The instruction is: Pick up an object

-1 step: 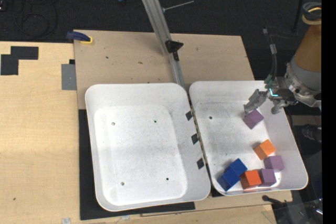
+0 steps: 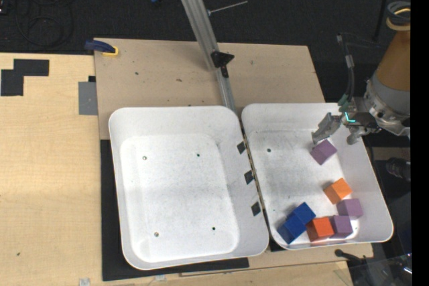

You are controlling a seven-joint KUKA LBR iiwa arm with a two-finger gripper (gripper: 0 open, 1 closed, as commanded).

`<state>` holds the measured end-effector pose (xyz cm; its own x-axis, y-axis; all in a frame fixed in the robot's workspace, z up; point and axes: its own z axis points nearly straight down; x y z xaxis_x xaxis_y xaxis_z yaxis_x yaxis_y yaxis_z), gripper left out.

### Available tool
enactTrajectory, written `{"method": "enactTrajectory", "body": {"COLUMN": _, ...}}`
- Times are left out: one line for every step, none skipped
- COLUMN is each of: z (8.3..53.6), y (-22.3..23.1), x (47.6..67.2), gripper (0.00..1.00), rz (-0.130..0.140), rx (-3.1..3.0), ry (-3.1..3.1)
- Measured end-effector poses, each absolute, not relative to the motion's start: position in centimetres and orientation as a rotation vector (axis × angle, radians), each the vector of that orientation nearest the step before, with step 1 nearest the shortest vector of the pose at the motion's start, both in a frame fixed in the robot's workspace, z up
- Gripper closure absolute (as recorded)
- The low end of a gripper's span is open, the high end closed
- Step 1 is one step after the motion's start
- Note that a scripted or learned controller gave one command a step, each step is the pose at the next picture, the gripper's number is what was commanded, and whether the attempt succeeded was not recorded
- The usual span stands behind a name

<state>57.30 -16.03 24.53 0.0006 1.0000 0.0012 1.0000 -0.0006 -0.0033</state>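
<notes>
The gripper (image 2: 339, 129), fingers spread, seems to hover just above the purple block (image 2: 323, 152), nothing lifted yet.

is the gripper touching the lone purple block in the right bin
Cannot tell. In the camera view the gripper sits just above the purple block, with no plain gap or contact.

A light wooden bench (image 2: 201, 77) carries two shallow white plastic bins side by side on a black mat (image 2: 110, 211): the right-hand bin (image 2: 281, 144) directly beneath the robot's two-finger gripper (image 2: 338, 130), the left-hand bin (image 2: 177, 191) well away from it, across their shared edge.
</notes>
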Motion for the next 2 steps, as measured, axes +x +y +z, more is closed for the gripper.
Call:
{"method": "enactTrajectory", "body": {"z": 20.1, "y": -16.2, "x": 57.3, "gripper": 0.00, "rz": 0.007, "rx": -2.218, "ry": -2.215}}
{"method": "enactTrajectory", "body": {"z": 15.7, "y": -16.0, "x": 57.5, "gripper": 0.00, "rz": 0.006, "rx": -2.220, "ry": -2.213}}
